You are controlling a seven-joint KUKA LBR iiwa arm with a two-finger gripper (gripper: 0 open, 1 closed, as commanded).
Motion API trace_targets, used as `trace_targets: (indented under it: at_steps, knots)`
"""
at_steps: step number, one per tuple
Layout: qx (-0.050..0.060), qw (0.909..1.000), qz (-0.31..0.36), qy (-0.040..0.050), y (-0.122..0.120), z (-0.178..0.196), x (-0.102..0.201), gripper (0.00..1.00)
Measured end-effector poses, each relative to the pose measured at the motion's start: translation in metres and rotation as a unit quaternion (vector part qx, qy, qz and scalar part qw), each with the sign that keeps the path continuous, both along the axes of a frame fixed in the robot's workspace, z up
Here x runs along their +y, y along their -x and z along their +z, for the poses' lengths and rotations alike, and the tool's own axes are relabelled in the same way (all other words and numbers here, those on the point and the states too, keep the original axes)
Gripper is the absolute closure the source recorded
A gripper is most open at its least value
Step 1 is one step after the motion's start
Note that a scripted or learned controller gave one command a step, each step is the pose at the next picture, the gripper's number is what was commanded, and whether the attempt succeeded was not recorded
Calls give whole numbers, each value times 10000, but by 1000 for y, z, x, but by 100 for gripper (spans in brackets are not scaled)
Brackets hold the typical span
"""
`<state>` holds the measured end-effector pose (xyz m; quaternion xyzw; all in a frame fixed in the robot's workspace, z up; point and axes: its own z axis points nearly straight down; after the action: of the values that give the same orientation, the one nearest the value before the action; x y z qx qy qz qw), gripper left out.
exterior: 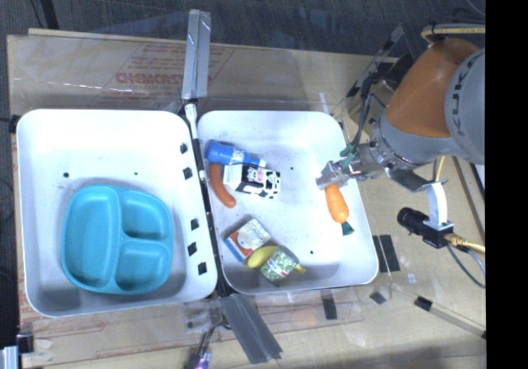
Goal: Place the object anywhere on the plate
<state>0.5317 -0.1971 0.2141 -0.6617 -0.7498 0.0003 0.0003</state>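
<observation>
Saw the grey arm, with its orange band, reaching in from the right over the right bin. Found the tool low over that bin's right side, close to the right wall. Could not tell whether the tool was apart, together or clamped on anything: too small and too dark against the wrist.

Found the carrot lying in the right bin just below the tool, orange, slanting, with its thick end up toward the tool and its green tip down toward the bin's near right corner. Could not make out whether the tool touched the thick end or merely stood just above it.

Spotted the plate, blue and split into compartments, resting in the left bin, in its near half, well apart from the carrot.

Noted other things in the right bin: a blue bottle near the left wall, a reddish sausage just below it, a black-and-white carton beside both, then nearer the front edge a small box, a yellow fruit and a green packet touching one another.

Saw both bins side by side on the desk.
</observation>
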Motion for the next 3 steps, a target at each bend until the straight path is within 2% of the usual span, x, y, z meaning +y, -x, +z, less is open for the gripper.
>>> trace_targets:
  at_steps: [1,2,3]
  knots:
    - [2,9991,418,-5,54,55,85,100]
    - [6,9984,563,-1,54,20,161,100]
    - [26,9947,1024,-1,18,-24,228,100]
